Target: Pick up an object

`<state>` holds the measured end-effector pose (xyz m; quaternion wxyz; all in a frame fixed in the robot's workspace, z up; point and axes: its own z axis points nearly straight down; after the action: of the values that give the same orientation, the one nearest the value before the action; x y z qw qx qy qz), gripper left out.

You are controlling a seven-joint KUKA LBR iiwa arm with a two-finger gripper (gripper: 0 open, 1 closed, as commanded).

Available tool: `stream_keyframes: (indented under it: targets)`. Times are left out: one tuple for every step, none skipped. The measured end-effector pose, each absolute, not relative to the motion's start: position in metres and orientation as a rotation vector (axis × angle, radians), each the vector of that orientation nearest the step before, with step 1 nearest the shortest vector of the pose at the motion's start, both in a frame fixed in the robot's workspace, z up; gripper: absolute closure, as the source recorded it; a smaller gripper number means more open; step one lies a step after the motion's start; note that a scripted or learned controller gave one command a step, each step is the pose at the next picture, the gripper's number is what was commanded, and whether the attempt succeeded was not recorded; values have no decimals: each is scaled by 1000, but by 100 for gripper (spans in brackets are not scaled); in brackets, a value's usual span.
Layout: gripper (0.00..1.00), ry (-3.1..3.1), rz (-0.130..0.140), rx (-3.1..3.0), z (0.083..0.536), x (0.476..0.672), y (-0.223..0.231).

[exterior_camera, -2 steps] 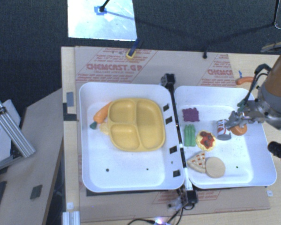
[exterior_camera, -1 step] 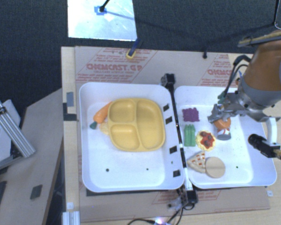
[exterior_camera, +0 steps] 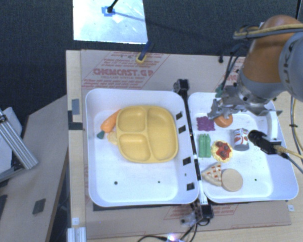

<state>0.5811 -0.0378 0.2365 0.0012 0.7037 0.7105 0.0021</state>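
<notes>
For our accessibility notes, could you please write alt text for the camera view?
The gripper hangs over an orange toy in the right bin, among other toy foods. The left bin holds a yellow tray and a carrot.

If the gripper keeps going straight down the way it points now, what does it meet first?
Most likely the orange round toy in the right bin: the gripper hangs right over it, with the purple piece just to the left. Depth is hard to judge from this slanted view, so it may land between them.

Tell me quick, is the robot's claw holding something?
Gripper: cannot be told; it sits low in the right bin, beside the orange toy.
</notes>
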Motion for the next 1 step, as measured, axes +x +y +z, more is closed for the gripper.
stream_keyframes:
  targets:
    - [100,2232,7,2209,233,615,16]
